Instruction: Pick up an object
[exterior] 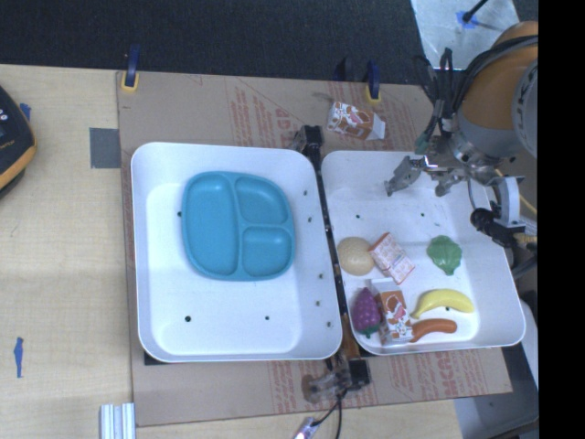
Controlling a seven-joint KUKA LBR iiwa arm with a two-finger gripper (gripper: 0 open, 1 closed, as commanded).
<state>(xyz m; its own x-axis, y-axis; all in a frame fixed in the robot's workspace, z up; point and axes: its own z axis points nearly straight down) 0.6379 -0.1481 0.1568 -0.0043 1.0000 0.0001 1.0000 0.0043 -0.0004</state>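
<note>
You see a tabletop (pixel 64 273) of pale wood, with a brown cardboard sheet (pixel 228 108) on it under the two bins. Two blue clamps (pixel 131 67) hold its far edge. A small wrapped packet (pixel 355 120) lies on the cardboard behind the right bin. A yellow-and-black device (pixel 11 140) sits at the left edge.

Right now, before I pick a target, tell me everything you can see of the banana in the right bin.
The banana is a small yellow toy, smooth and plastic-looking, curved, with a darker tip at its left end. It lies flat on the floor of the right bin, near the front right corner, arching upward in the view. Just below it lies the orange-red sausage, close or touching; I cannot tell which. The green piece sits apart above it.
</note>
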